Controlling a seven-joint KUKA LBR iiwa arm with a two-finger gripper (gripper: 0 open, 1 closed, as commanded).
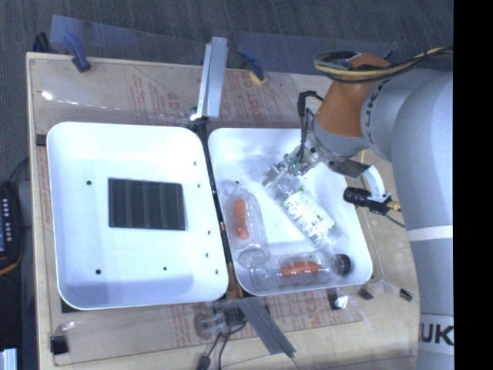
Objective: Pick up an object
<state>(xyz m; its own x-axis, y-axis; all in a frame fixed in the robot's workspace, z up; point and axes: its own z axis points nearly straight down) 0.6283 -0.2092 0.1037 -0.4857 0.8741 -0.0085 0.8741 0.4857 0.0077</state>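
The right white bin (223, 149) holds three clear plastic bottles. One with a white printed label (310, 214) lies slanted in the middle. A second with an orange piece inside (243, 220) lies along the bin's left wall. The third, also with orange inside and a black cap (300, 268), lies along the near wall. My gripper (286, 169) reaches down from the right and sits low in the bin at the upper end of the labelled bottle, touching or just above it. The grey arm with its orange band (347, 110) hides the bin's far right corner.
The left white bin (69, 145) carries a dark ribbed rectangle (146, 204) on its floor. A metal bar (212, 75) stands at the back between the bins. Blue clamps (77, 56) grip the bench's far edge. The arm's body fills the right side.
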